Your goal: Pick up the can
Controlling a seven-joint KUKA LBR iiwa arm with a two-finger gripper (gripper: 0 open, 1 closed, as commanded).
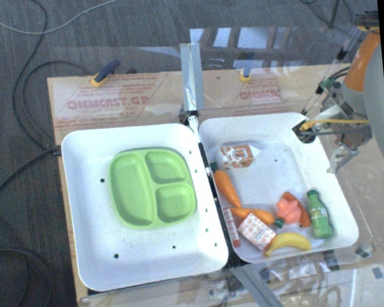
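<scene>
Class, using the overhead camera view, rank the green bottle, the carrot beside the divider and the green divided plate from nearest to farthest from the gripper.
Measured from the gripper:
1. the green bottle, by the far-right wall of the right bin.
2. the carrot, along that bin's left wall.
3. the green divided plate, in the left bin.

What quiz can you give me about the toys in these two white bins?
1. True or false: the green plate lies in the bin on the view's left.
2. Where does the banana lie? A: on the plate. B: in the bin on the view's right. C: on the floor.
3. Fill in: the plate has ___ compartments.

Key: 1 true; 2 B; 3 three.
</scene>
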